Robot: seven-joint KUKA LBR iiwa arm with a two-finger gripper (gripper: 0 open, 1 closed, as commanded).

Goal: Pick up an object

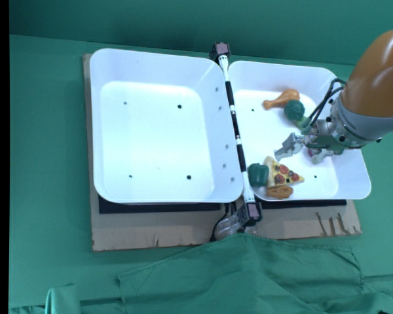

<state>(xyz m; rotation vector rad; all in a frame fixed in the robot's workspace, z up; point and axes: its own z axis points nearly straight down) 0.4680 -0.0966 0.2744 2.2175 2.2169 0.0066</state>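
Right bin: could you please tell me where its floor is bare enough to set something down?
In the right bin, the bare patch lies between the divider and the chicken drumstick. Crowded: near edge, with green pepper, pizza slice, croissant; and around the gripper.

Toys (pixel 280 175) crowd the right bin (pixel 354 187); left bin (pixel 157 120) lies open.

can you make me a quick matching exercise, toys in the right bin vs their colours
Things:
1. chicken drumstick
2. broccoli
3. pizza slice
4. bell pepper

Colours:
A. yellow with red spots
B. bright green
C. orange-brown
D. dark teal green

Pairs: 1-C, 2-D, 3-A, 4-B
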